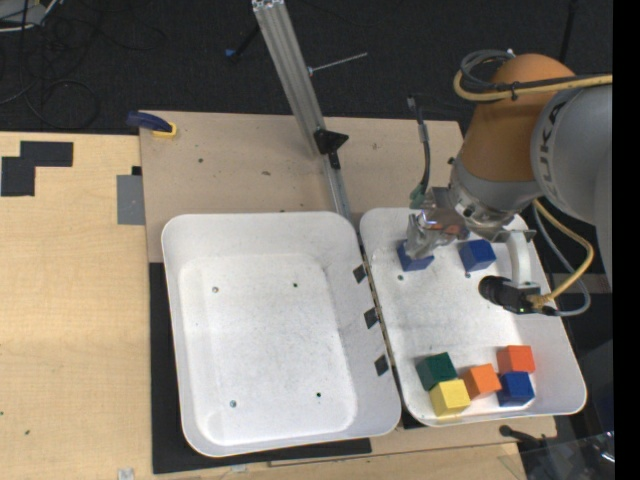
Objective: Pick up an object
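Bins are lying side by side on the worktop: the left bin (262, 338) beside the right bin (455, 313). I am lowering my claw (425, 236) over a blue cube (414, 258) near the right bin's far-left corner; whether it is released or clenched, I cannot tell. This cube is looking small, rigid and light, probably best pinched across opposite flat faces. The divider edge is crowding its left side. Another blue cube (477, 255) is sitting just right; open floor is stretching toward the near cluster (476, 377).

Left bin (190, 243) open, right bin (560, 398) crowded (blocks (480, 378) clustered)
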`<state>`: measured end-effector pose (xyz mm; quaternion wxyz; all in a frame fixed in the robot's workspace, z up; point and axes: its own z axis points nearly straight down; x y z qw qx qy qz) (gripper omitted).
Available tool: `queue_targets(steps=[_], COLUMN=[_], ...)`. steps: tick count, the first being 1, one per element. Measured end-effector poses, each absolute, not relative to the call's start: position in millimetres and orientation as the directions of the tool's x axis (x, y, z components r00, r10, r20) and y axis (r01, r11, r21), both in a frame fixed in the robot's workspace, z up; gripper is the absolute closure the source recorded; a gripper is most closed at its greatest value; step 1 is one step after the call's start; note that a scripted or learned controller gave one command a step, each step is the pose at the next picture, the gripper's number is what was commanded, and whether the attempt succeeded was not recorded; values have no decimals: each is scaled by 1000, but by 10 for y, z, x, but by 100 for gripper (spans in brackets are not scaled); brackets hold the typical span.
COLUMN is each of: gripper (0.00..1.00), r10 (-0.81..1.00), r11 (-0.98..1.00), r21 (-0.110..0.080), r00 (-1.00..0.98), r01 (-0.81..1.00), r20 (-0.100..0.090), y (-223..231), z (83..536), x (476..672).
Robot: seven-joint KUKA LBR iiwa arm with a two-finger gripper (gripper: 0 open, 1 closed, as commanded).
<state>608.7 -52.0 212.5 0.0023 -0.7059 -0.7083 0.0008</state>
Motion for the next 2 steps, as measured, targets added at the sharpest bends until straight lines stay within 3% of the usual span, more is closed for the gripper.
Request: queue_targets(steps=[2], gripper=[100], r10=[1000], r11=[5], r21=[-2], r00=[-5], r01=[1000], r20=[2], y=[579], z=[2364], x=[5988])
